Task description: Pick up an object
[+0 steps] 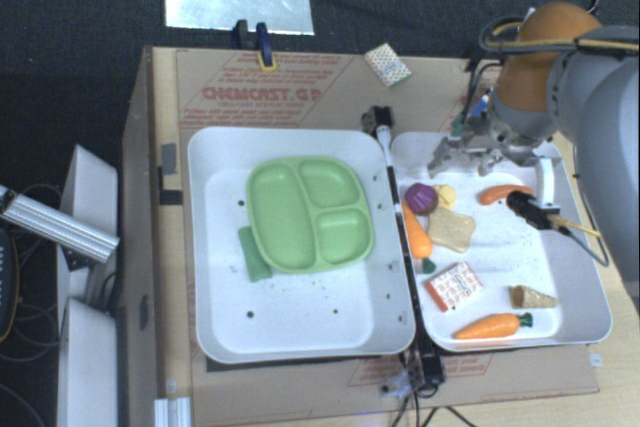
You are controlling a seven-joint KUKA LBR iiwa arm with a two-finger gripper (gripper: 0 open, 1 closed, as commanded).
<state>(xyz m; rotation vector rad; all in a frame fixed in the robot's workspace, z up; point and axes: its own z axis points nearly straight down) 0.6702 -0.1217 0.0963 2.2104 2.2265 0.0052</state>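
Note:
My gripper hangs over the back of the right bin, seen from above. Just in front of it lie a purple round toy vegetable and a small yellow piece. An orange sausage-shaped toy lies to the gripper's right. Further forward are a slice of toy bread, an orange carrot along the bin's left wall, a red and white box, an ice cream cone and a second carrot near the front. I see nothing held in the gripper.
The left bin holds a green divided plate with a green block sticking out under its left edge. A small patterned block lies on the cardboard behind the bins. The arm covers the right bin's back right corner.

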